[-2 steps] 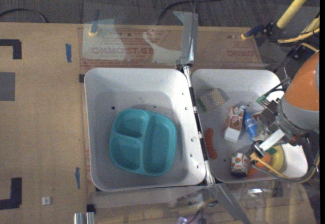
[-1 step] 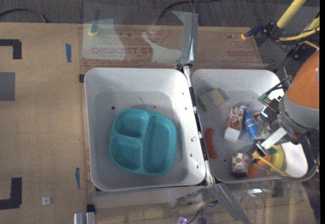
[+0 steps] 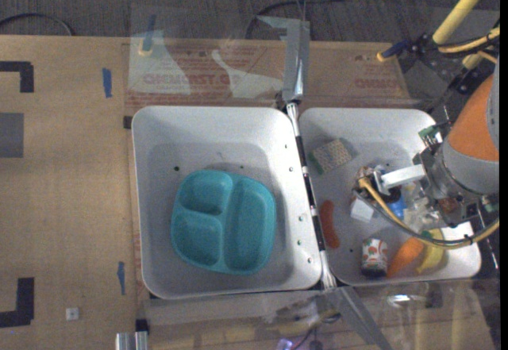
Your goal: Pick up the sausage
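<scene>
Reaching in from the right, the arm (image 3: 474, 142) hangs over the right bin (image 3: 373, 120) and hides that bin's right-hand part. The gripper (image 3: 425, 201) sits low over the clutter there. Open or closed: cannot tell, since its tip is lost among cables and objects.

Right bin contents:
- The sausage (image 3: 329, 225), reddish-brown, lies lengthwise just beside the left wall, well apart from the gripper.
- A tan waffle-patterned square (image 3: 332, 155) sits near the upper left.
- A small white block (image 3: 362, 209) lies mid-bin.
- A small can (image 3: 373, 255) is at the near wall, its label too blurred to read.
- An orange carrot-like piece (image 3: 407, 255) lies just beside the can.
- A yellow piece (image 3: 432, 259), possibly a banana, touches the carrot-like piece and is partly crossed by cable.

Left bin (image 3: 151, 142): one teal divided plate (image 3: 225, 221), three compartments, lying flat.
</scene>
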`<state>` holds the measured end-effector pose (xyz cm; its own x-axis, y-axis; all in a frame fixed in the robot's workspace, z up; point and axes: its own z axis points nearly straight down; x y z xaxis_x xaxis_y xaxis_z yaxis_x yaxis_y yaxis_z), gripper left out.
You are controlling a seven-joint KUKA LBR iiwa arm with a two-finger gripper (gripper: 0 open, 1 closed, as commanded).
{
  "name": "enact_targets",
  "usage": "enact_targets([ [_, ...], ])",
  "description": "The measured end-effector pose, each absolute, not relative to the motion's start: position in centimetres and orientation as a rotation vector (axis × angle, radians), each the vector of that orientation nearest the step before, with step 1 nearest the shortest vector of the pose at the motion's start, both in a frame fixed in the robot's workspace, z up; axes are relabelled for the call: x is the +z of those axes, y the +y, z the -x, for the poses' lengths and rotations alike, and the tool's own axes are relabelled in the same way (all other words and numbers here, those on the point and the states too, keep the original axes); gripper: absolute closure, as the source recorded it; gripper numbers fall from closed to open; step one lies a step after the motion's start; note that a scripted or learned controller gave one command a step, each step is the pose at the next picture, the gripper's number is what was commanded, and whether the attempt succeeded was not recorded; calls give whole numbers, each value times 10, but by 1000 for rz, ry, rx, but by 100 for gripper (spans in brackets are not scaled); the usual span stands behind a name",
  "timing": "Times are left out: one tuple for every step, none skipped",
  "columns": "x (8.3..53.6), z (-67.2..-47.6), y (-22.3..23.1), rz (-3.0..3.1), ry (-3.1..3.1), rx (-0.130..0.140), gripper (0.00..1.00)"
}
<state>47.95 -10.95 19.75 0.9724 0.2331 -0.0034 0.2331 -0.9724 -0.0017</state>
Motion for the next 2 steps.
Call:
enact_targets([
  [150,-505,-109,2997,-926,7,100],
  [159,-504,-109,2996,-927,11,100],
])
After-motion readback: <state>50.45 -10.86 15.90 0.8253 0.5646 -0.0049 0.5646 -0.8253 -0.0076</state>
